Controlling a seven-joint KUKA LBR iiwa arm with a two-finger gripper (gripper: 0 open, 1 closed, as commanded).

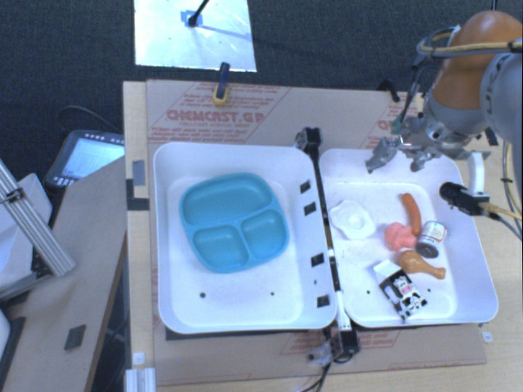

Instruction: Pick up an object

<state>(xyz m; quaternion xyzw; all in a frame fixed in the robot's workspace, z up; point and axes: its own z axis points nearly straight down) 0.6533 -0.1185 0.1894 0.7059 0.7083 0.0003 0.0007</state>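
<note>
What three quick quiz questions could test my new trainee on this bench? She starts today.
1. True or false: the blue tray lies in the left bin.
2. Which item sits nearest the camera in the right bin: a) hot dog b) black-and-white box c) can?
3. Where is the gripper?

Key: 1 true; 2 b; 3 above the right bin's far edge.

The scene is brightly and evenly lit. Strong glare is seen on a shiny metal sheet (194, 23) at the top. Only soft, faint shadows are cast inside the white bins (245, 309). The whole picture is slightly blurry and grainy.
</note>
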